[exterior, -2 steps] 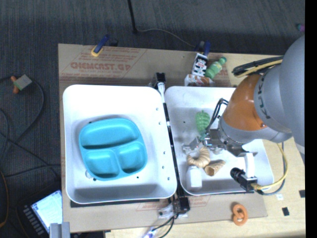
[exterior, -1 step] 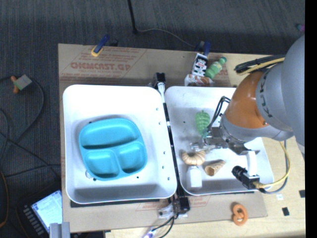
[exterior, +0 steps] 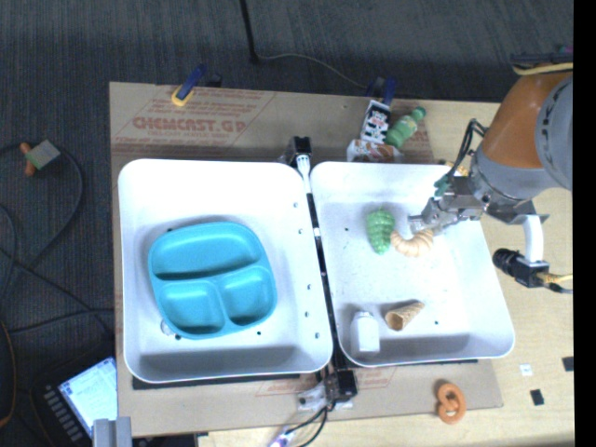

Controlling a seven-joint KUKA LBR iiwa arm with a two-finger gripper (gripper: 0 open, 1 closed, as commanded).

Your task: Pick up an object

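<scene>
You saw blue tray (exterior: 212, 278) in far bin (exterior: 140, 250); gripper (exterior: 430, 220), finger state unclear, touched tan twist (exterior: 413, 242) just below; green piece (exterior: 380, 230) beside.

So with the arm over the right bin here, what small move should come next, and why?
Probably a short straight descent. The gripper sits just above the right end of the tan curved piece, beside the green ridged piece in the right bin, and nothing is visibly between its fingers yet.

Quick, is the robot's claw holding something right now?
Gripper: cannot be told; it sits just above the curled orange toy in the right bin.
</scene>
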